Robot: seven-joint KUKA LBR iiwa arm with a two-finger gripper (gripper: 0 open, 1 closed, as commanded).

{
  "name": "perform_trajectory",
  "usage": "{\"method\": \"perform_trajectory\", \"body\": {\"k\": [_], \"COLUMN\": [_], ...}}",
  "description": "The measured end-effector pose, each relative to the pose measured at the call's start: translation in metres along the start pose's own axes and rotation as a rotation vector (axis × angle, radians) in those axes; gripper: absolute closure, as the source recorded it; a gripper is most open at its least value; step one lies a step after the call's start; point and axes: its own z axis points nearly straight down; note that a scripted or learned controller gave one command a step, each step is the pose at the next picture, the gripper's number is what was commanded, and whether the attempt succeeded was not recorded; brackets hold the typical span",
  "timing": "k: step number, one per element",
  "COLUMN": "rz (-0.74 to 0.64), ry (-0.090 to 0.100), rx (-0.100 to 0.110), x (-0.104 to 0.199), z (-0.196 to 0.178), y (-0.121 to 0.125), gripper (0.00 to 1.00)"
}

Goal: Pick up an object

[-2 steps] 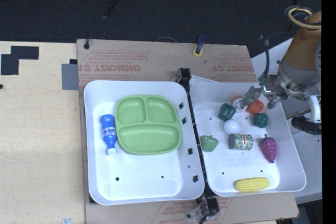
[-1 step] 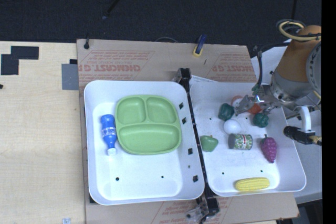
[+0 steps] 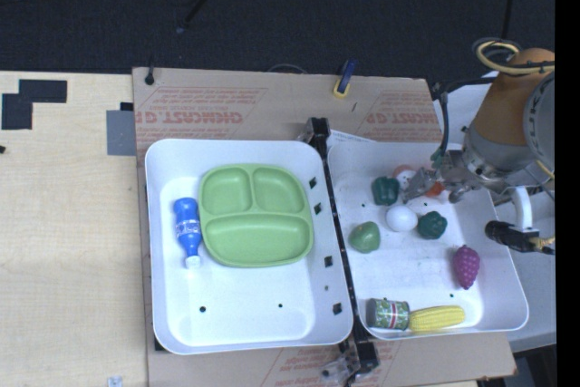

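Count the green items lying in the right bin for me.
3. One dark green pepper sits near the bin's upper middle, a second dark green pepper right of the white ball, and a lighter green piece lower left. The tool may hide more.

1. A green divided plate is lying in the left bin, with a blue bottle lying just beside its left edge
2. The gripper is reaching into the right bin from the right, hanging over the bin's upper part
3. Near it are sitting two dark green peppers and a white ball
4. A green round fruit is lying below, purple grapes further right
5. A small can and a corn cob are lying touching along the near edge
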Motion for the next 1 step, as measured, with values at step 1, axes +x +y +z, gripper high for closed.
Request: {"method": "perform_trajectory", "body": {"k": [1], "rz": [-0.002], "ry": [0.001], "rx": [0.002], "x": [0.0002], "z": [-0.0092], "y": [-0.0001], "gripper": [1.0]}}
